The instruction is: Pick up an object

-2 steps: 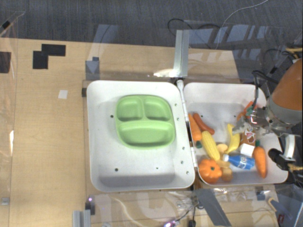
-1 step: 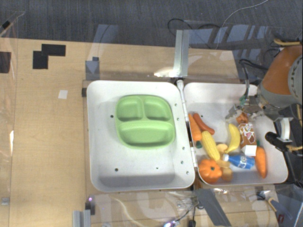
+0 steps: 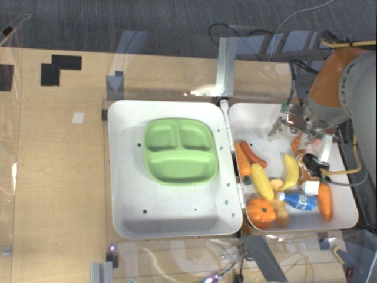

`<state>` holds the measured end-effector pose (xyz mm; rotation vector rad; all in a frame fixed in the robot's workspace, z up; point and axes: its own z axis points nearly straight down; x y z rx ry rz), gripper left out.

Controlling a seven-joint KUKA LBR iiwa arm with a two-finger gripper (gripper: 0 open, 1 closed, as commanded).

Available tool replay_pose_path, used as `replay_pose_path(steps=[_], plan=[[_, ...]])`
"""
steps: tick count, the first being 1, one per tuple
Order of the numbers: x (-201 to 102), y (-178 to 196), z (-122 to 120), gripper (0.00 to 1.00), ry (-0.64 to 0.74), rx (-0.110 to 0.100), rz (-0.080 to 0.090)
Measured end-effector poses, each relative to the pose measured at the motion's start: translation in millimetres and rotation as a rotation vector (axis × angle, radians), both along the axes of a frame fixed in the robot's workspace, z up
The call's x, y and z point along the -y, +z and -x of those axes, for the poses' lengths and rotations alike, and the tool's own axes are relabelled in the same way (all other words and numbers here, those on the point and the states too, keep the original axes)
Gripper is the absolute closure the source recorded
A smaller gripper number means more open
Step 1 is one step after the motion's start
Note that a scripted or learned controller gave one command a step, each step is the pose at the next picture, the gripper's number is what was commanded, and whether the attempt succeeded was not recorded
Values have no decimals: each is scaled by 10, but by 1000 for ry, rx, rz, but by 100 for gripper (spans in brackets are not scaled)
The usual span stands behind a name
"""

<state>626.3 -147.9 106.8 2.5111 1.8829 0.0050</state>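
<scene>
Toy food lies in the right bin: a corn cob, a banana, a pumpkin. Above them hangs the claw with fingers apart, holding nothing. A green plate is in the left bin.

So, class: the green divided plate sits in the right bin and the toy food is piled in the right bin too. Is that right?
Not quite. The green divided plate sits in the left bin, not the right one. The toy food, such as the corn and banana, is indeed piled in the right bin, as the camera view shows.
</scene>
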Motion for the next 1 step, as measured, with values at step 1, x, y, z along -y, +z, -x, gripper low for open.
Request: replay_pose_path(steps=[1], plan=[[420,-140,178,0,406,11,2]])
